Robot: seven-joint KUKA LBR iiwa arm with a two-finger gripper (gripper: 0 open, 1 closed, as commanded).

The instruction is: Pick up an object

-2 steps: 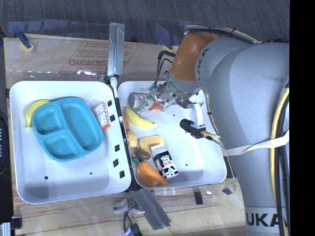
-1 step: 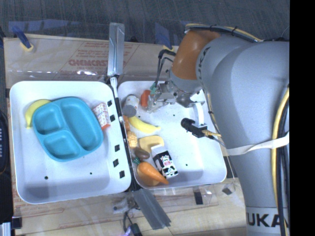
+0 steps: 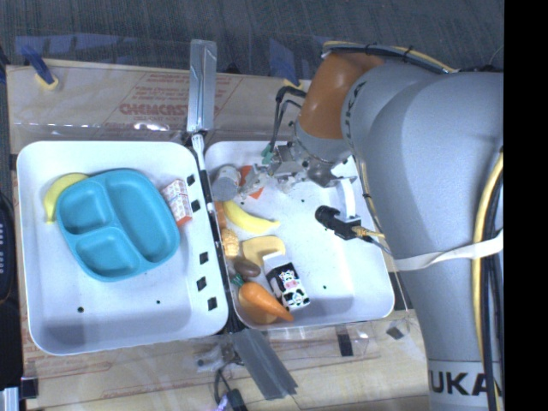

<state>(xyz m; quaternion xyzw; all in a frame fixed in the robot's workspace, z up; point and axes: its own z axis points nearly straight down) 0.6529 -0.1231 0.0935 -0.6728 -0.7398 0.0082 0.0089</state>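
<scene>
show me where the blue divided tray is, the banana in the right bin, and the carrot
blue divided tray (image 3: 118, 223): camera view, on the ridge between its compartments.
banana (image 3: 247, 219): camera view, on the middle of its curved body.
carrot (image 3: 259, 302): camera view, on its thick orange middle.

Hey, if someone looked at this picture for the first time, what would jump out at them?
Probably the big grey arm with its orange band, filling the right side and reaching over the right bin. Next, the bright blue divided tray lying in the left bin, with a yellow piece peeking out from under its upper left edge. Then the cluster along the right bin's left side: a banana, an orange carrot and a small black-and-white carton.
</scene>
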